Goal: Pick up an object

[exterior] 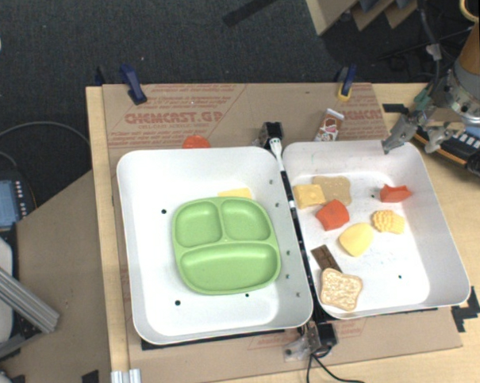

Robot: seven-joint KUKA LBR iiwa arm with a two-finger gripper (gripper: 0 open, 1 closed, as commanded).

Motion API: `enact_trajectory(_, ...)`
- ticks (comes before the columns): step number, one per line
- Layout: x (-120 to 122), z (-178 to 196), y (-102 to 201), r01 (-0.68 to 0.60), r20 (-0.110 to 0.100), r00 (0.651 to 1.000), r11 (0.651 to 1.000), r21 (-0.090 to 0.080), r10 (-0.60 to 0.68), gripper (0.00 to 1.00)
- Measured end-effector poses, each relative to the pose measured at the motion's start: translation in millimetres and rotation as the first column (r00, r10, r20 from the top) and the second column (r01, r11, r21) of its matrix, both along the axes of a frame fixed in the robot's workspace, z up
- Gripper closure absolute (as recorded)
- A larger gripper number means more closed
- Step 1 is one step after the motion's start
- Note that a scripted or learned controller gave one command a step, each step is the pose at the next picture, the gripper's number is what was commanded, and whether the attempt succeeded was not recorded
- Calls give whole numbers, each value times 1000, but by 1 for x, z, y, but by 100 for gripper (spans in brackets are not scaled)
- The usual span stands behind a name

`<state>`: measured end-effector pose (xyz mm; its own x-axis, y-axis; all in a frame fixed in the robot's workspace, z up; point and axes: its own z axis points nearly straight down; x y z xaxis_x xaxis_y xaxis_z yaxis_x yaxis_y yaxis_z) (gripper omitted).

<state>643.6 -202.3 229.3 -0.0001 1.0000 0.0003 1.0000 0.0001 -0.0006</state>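
Wooden counter (437, 345) under a slanted overhead view, topped by a brown cardboard sheet (220, 108) with red print. Dark carpet (98, 34) beyond the far edge, cables trailing on it. Two blue clamps (132, 84) on the cardboard's far edge.

Two shallow white bins side by side on the cardboard. Left bin (142, 231): green divided plate (225, 244) near the middle, pale yellow block (235, 194) just beyond the plate's far rim. Right bin (437, 257): yellow square (308, 195) and tan slab (333, 188) touching near the far-left corner; orange-red cube (332, 215) just in front of them; small red piece (395, 193) near the right wall; ridged yellow piece (388, 221) and smooth yellow lump (356, 240) close together mid-bin; dark brown bar (325, 258) by the left wall; cracker-like biscuit (340, 289) near the front-left corner. Small carton (328, 127) lying on the cardboard just beyond the right bin's far wall.

Arm in from the right, above the right bin's far-right corner. Hand (394, 140) pointing down and leftward, tip just over the bin's far rim, well apart from every item. Nothing seen between the fingers; opening too small and blurred to tell.
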Motion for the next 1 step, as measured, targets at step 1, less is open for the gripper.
enact_trajectory(1,-42,-93,77,-6,-12,1000,1000,6,6,0)
